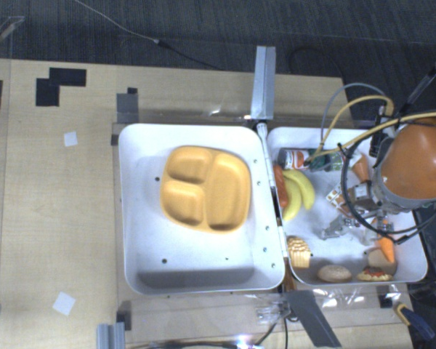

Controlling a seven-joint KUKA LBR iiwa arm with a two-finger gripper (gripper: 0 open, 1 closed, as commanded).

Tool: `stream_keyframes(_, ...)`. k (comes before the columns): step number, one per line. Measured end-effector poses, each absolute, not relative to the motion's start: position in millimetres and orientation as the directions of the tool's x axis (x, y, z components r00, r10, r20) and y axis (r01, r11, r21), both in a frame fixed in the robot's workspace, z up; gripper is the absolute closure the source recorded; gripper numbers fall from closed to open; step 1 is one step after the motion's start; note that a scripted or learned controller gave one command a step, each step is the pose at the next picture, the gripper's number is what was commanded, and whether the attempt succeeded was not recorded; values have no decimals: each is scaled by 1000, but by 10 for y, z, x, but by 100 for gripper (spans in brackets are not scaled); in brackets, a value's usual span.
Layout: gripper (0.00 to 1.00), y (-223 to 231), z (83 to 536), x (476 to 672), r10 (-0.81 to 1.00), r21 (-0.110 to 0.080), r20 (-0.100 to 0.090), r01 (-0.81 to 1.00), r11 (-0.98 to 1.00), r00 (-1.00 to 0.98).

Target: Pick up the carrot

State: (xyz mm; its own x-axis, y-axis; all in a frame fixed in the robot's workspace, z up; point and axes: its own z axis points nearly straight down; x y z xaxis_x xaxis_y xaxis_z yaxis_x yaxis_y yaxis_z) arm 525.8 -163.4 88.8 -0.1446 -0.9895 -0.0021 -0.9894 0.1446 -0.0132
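overhead view, wooden bench (51, 217) w/ two white bins; carrot (386, 251) lies in right bin (420, 266), near its front-right corner, just below-right of pincer (341, 222); pincer state can't be told; yellow tray (206, 188) in left bin (142, 217).

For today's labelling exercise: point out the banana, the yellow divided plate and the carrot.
banana (296, 192): camera view, middle of its curve.
yellow divided plate (206, 187): camera view, central ridge between compartments.
carrot (386, 251): camera view, orange body near the right bin's corner.
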Motion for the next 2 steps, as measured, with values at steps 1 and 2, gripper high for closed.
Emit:
stream_keyframes(1,0,-2070,881,4901,-989,-12,1,-989,147,-147)
stream_keyframes(2,0,-2065,884,4906,-913,-12,-2,-913,408,-408)
